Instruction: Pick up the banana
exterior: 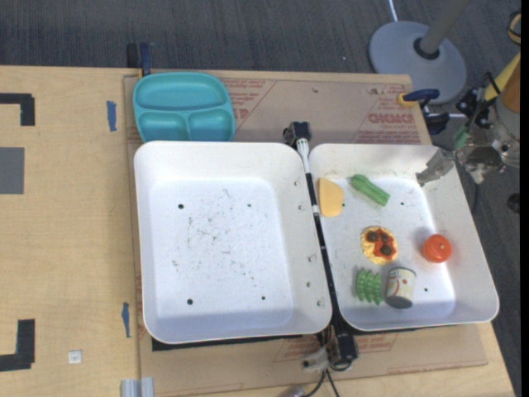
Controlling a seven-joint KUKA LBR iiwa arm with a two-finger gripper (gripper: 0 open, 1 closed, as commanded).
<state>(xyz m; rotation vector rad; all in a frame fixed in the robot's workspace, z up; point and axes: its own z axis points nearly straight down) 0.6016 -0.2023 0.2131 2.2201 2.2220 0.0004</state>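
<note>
The one banana-coloured thing is a pale yellow, rounded piece (331, 197) lying flat in the right bin (475, 284), against its left wall near the back. My gripper (436, 169) hangs over the right bin's back right corner, well to the right of the yellow piece and apart from it. Nothing shows in its grasp. The arm's wrist sits at the frame's right edge behind it.
Also in the right bin: a green pickle-like piece (369, 189), a small pizza (378, 244), a red tomato (436, 248), a ridged green item (368, 286) and a small can (400, 288). The left bin (153, 222) adjoins. A teal divided tray (183, 106) stands behind it.
</note>
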